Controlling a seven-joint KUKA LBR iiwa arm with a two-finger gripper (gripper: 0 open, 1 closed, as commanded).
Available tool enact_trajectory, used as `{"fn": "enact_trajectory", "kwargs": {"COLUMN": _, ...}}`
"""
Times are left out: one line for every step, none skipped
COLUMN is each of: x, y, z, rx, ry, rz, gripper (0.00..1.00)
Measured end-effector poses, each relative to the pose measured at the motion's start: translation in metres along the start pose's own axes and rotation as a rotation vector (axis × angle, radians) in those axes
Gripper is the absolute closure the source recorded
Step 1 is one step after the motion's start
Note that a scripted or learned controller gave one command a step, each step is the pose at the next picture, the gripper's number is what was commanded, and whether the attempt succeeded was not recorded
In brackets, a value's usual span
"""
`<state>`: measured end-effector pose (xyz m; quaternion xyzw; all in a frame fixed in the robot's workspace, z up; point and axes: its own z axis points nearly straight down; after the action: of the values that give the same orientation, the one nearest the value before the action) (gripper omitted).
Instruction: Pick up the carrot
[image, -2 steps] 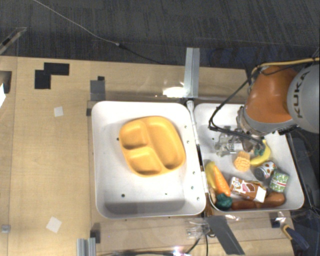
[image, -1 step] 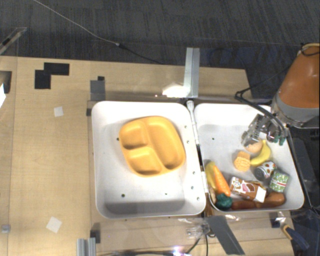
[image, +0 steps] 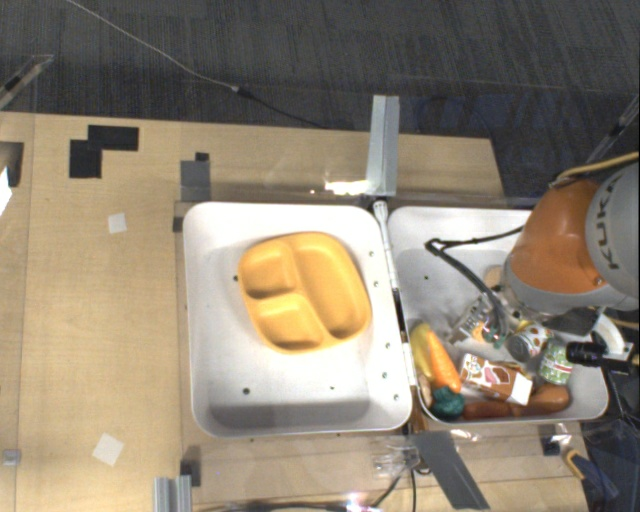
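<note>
A: Pale wood is what we are seeing most of, the bench (image: 90, 330) carrying two white bins. The left bin (image: 210, 330) is holding a yellow divided plate (image: 300, 290), sitting alone near its middle.

B: And the right bin (image: 440, 225) is where we are working. The arm (image: 565, 245) is reaching in from the right, orange band over the bin's right half, with the gripper (image: 488, 322) hanging low among the clutter. We cannot tell whether it is released or clenched; the wrist is hiding that.

A: We are finding the carrot (image: 443, 368) at the bin's lower left, lying aslant with its green top (image: 447, 403) toward the front corner, a yellow piece (image: 424, 341) just beside it by the wall.

B: A red-and-white carton (image: 495, 377) is touching the carrot's right side, and something brown, a sausage (image: 520, 403) perhaps, is lying beneath the carton. Small tins (image: 540, 350) are crowding nearer the gripper.

A: So we are worrying about the approach. The gripper is sitting apart from the carrot, nearer the tins, and may be closing on the wrong thing. The carrot is also wedged between wall and carton, so a finger could be landing on either and skidding off.
</note>
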<state>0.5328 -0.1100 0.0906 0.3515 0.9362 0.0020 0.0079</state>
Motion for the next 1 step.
{"fn": "enact_trajectory", "kwargs": {"x": -0.0167, "y": 0.0436, "z": 0.0011, "rx": -0.001, "ry": 0.002, "rz": 0.342, "gripper": 1.0}}
